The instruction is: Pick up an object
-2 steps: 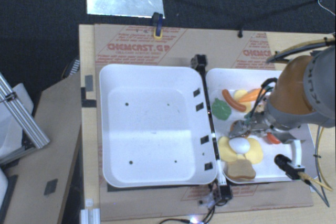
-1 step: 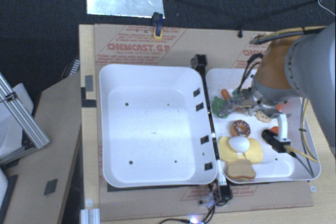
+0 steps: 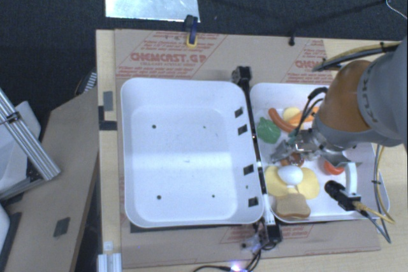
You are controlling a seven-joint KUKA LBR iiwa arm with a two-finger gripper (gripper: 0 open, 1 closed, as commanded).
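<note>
My gripper (image 3: 290,153) is low over the right bin (image 3: 306,87), near its middle, at the end of my grey arm (image 3: 357,102) with its orange band. From this slant I cannot tell whether the gripper is spread or pressed together, and I see nothing clearly pinched in it.

The things to pick from all lie in the right bin. A white egg (image 3: 291,174) sits just beside the gripper on the side toward the front edge, resting on a flat yellow piece (image 3: 310,187). A tan slice of bread (image 3: 293,206) lies at the front wall, touching that yellow piece. Toward the back of the bin are a green toy vegetable (image 3: 268,130), an orange-red sausage-shaped piece (image 3: 277,117) and a small round yellow piece (image 3: 292,114), close together. A red-orange piece (image 3: 331,167) shows partly under my wrist.

The left bin (image 3: 185,156) stands alongside, its rim touching the right bin's.

Both bins rest on a brown sheet (image 3: 217,51) printed in red. Behind the left bin the lettering (image 3: 169,57) reads "CHEMCAST GP". The same print repeats behind the right bin, but my arm cuts it off. More red print along the front edge is too small to read. A blue and yellow clamp (image 3: 190,32) grips the sheet's back edge.
</note>
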